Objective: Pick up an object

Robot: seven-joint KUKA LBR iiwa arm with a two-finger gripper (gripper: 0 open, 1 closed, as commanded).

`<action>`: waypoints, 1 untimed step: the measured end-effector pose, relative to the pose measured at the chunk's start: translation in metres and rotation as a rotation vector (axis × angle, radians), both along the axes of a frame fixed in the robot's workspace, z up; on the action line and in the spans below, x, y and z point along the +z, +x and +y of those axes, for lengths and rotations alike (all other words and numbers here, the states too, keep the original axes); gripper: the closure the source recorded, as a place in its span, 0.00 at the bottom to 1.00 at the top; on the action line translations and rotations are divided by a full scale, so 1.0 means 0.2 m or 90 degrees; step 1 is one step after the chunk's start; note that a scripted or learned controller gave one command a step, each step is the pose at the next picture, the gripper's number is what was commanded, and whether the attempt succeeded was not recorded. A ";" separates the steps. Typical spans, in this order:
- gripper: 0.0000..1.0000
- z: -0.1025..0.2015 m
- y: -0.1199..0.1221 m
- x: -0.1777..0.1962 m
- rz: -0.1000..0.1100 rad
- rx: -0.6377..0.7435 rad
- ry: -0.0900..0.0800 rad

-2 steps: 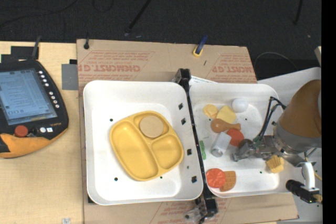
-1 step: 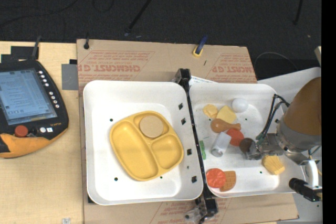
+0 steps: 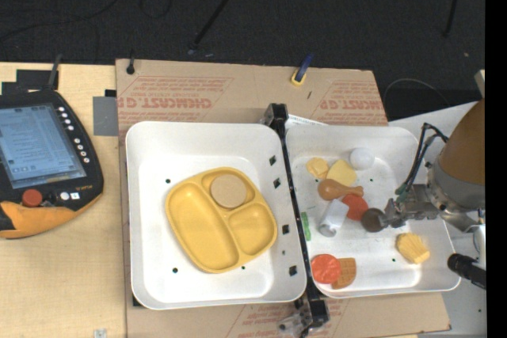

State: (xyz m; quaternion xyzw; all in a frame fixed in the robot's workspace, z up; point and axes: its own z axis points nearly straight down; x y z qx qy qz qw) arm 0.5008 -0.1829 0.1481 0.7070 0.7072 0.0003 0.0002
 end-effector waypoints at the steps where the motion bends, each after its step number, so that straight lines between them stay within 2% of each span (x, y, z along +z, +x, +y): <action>1: 1.00 0.01 -0.01 0.22 0.000 0.000 0.000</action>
